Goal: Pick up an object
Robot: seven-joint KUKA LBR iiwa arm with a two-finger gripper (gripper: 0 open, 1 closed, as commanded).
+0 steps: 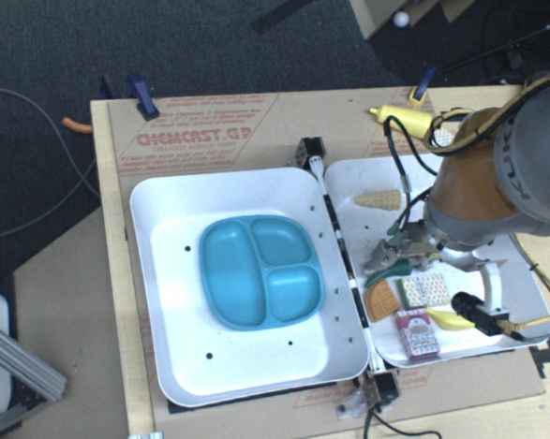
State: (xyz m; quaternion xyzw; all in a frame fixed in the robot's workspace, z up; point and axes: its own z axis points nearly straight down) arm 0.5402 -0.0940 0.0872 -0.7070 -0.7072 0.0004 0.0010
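Over the right bin, end effector low among clutter (grip state unreadable), blue divided plate in left bin

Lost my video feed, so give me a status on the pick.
Gripper low in right bin, over the clutter; fingers unclear. Nothing seen held. Cracker, patterned packet, banana, small box crowd together. Blue divided plate in left bin.

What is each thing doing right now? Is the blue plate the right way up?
Blue divided plate: right way up, lying flat in the left bin.
Tool: down low in the right bin, among the small things.
Pink box: lying flat.
Yellow banana-shaped toy: lying on its side.
Tan wedge: lying apart, untouched.
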